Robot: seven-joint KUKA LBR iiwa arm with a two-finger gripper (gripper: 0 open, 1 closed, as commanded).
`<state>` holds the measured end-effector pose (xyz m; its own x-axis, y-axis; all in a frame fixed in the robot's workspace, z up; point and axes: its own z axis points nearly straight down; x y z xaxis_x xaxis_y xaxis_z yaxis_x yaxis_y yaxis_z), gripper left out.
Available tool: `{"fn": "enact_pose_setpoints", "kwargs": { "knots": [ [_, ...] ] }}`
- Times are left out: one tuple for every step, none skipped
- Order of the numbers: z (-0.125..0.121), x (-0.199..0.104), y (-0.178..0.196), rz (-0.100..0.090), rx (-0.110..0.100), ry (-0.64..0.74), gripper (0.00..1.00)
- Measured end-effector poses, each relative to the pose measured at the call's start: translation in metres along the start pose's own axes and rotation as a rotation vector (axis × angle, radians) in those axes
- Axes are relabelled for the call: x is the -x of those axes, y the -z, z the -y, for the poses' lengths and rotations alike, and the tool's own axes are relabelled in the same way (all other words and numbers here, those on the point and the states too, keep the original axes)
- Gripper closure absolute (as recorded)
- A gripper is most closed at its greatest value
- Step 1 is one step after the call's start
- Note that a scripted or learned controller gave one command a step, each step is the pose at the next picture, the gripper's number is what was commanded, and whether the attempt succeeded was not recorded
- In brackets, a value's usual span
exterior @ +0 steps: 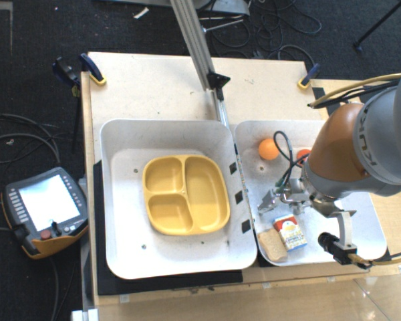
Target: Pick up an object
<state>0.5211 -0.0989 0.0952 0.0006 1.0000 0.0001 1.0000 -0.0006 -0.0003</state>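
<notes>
The arm (377,139) is a thick, rounded grey casing with a broad, glossy orange band (334,146) wrapped around it above the wrist. Below the band sits a darker grey wrist section carrying the tool (281,199), a small cluster of bare silvery metal parts with a thin black cable looping up beside it. Yellowish and black cables run along the upper side of the grey casing, and a black fitting on a pale bracket hangs near the wrist's lower edge.
</notes>
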Motion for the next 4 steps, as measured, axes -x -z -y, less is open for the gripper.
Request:
{"fn": "enact_pose_setpoints", "kwargs": {
  "knots": [
    [-0.001, 0.0, 0.011, 0.0, 0.002, 0.0, 1.0],
    [-0.005, 0.003, 0.074, 0.002, 0.007, 0.003, 1.0],
    [-0.004, 0.005, 0.137, 0.002, 0.008, 0.003, 1.0],
    [-0.005, 0.005, 0.149, 0.001, 0.003, 0.003, 1.0]
  ]
}}
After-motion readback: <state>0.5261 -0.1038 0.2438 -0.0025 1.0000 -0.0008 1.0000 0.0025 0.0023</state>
